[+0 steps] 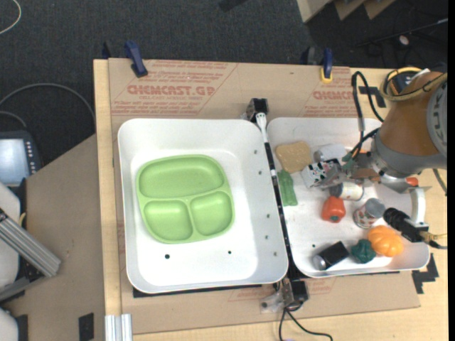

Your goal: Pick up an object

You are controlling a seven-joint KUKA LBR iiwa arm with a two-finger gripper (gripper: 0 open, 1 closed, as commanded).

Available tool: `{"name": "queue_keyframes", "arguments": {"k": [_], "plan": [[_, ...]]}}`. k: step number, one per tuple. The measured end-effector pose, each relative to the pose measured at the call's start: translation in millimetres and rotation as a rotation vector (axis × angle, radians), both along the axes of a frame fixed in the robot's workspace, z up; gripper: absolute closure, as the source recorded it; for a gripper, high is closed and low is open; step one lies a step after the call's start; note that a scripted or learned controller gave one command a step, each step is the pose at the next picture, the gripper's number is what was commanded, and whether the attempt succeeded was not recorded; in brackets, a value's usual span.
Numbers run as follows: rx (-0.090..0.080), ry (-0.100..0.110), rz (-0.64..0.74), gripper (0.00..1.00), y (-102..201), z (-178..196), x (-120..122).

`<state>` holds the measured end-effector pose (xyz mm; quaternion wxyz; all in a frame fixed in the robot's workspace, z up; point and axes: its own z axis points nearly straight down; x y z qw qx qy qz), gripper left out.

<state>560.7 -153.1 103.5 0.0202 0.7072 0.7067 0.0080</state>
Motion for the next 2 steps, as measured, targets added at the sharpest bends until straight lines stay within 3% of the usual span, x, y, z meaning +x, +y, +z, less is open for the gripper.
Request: {"name": "queue_keyframes", "arguments": {"k": [1,2], "plan": [[-0.005,-0.012,0.001,1.0,-0.2,13.4,3.3],[0.011,0.026,0.001,1.0,-30.5,118.5,25.1]]}}
